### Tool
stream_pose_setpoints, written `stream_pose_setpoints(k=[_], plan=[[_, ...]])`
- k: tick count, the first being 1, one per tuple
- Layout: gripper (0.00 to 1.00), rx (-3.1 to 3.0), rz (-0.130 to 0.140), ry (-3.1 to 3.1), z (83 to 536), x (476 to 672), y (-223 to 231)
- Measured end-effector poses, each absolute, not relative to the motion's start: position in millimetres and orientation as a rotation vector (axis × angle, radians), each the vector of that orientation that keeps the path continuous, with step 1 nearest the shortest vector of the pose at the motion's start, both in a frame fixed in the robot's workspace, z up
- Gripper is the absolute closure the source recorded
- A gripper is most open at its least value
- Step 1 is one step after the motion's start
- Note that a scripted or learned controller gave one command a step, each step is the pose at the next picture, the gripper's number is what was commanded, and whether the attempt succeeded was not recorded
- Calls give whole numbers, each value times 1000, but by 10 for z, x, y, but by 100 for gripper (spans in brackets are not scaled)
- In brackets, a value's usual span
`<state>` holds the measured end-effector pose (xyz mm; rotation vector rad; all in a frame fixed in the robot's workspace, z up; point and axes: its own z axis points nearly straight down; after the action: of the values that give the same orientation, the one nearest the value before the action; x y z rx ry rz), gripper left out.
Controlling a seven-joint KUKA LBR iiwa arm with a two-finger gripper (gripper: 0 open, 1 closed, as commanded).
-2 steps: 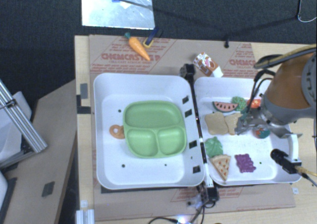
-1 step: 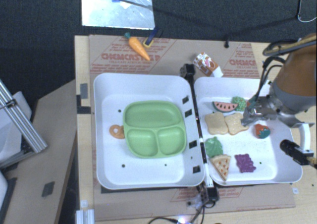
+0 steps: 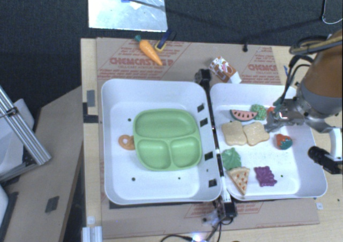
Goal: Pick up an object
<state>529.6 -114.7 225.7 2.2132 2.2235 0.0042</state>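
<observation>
Left bin holds green tray and pretzel; right bin holds toy food. Gripper state: cannot tell.

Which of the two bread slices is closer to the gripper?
The right-hand bread slice, lying nearer the gripper; the other slice sits on its left, closer to the bin divider.
</observation>
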Motion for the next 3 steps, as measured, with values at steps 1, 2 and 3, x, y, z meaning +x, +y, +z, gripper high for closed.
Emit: stream_pose_setpoints(k=[1,2,3], plan=[[100,2209,5,2233,2336,5278,-560],[100,2212,2,2232,2150,5310,-130],[100,2213,3,2228,2222,5403,-42]])
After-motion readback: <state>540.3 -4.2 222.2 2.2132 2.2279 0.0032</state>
